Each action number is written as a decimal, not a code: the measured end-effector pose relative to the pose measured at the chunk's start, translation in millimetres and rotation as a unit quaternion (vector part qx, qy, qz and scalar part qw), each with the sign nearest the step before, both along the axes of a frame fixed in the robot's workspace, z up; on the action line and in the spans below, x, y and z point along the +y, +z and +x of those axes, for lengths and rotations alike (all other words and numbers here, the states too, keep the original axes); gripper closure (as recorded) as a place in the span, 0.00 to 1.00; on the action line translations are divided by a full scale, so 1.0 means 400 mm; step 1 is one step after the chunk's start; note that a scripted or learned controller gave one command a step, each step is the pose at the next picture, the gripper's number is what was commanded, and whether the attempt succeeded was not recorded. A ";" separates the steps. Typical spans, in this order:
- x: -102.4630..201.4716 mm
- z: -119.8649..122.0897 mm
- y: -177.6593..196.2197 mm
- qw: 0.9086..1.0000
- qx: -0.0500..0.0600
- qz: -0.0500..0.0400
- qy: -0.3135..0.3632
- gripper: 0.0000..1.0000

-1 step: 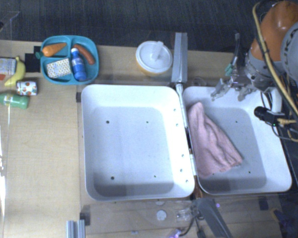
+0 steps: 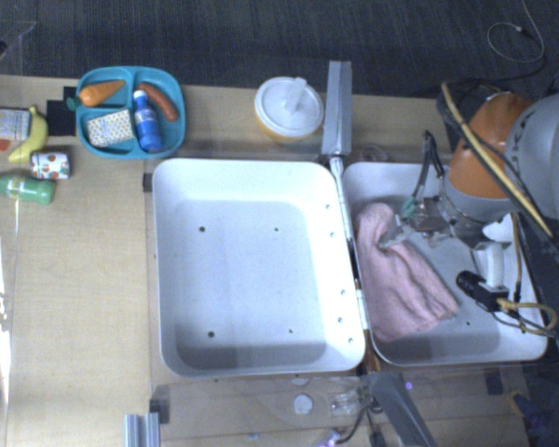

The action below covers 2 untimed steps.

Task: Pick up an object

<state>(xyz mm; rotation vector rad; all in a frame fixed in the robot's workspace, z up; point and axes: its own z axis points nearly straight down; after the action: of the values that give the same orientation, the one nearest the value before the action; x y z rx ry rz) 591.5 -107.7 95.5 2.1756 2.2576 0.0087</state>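
A pink cloth (image 2: 401,277) lies crumpled in the right bin (image 2: 522,343), filling its left half from the back wall nearly to the front. My gripper (image 2: 402,228) has come in from the right and is down at the cloth's upper right edge, touching or just above the fabric. The grey wrist with its orange band (image 2: 480,147) rises behind it over the bin's back right corner. Nothing is seen lifted off the bin floor.
The left bin (image 2: 252,352) stands beside the right one, with a metal bar (image 2: 336,110) behind the gap between them. Behind the bins sit a white lidded cup (image 2: 289,107) and a blue divided tray (image 2: 130,112) of toy food. A banana (image 2: 30,136), a small can (image 2: 50,165) and a green bottle (image 2: 19,188) lie far left.
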 end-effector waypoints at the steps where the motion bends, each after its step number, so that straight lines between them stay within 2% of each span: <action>1: -0.008 0.014 0.342 0.984 0.002 0.001 -0.176 0.00; 2: -0.035 -0.083 0.003 0.985 0.002 0.001 -0.174 0.00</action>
<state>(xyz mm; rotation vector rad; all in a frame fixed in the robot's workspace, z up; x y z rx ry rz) 558.3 -121.6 96.8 2.5388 1.8464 0.0053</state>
